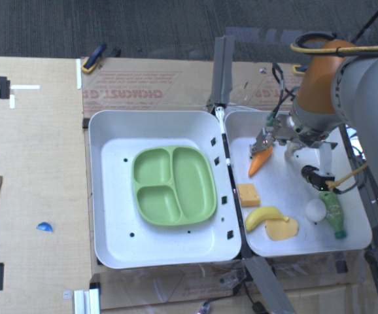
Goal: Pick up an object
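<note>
My gripper (267, 142) is over the back left part of the right bin (352, 241). Its fingers are closed around the thick upper end of an orange carrot (259, 162). The carrot hangs tilted, its pointed tip aimed down and to the left, close to the wall between the bins. The grey arm with its orange band (320, 84) reaches in from the right above the bin.
In the right bin lie a yellow block (248, 193), a banana (262, 216), a flat yellow-orange piece (283, 229), a white ball (315, 210) and a green bottle (333, 213). A green divided plate (174, 185) sits in the left bin (104, 175).
</note>
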Motion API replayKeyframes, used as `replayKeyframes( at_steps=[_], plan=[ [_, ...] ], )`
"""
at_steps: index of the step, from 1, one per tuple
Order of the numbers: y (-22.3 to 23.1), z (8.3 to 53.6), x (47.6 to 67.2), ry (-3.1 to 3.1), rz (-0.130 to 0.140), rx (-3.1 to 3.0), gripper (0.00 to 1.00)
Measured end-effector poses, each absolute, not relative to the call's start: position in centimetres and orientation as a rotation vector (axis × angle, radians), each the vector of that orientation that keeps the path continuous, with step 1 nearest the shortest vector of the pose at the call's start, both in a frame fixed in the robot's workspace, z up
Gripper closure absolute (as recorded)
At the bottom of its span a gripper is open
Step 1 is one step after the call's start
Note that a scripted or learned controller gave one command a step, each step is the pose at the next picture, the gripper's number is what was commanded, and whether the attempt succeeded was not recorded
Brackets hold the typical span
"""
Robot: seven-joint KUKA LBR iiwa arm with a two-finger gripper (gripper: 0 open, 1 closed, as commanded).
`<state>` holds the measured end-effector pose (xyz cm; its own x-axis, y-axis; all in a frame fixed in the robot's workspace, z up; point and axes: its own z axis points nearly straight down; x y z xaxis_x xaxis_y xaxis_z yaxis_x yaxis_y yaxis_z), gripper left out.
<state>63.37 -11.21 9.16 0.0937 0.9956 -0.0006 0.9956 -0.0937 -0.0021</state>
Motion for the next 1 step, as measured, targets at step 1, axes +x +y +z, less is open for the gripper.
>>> replayKeyframes(
  at_steps=[1],
  plan=[
    [-11.32,10.07,63.37,-2.112,0.003,-2.325,1.0]
  ],
)
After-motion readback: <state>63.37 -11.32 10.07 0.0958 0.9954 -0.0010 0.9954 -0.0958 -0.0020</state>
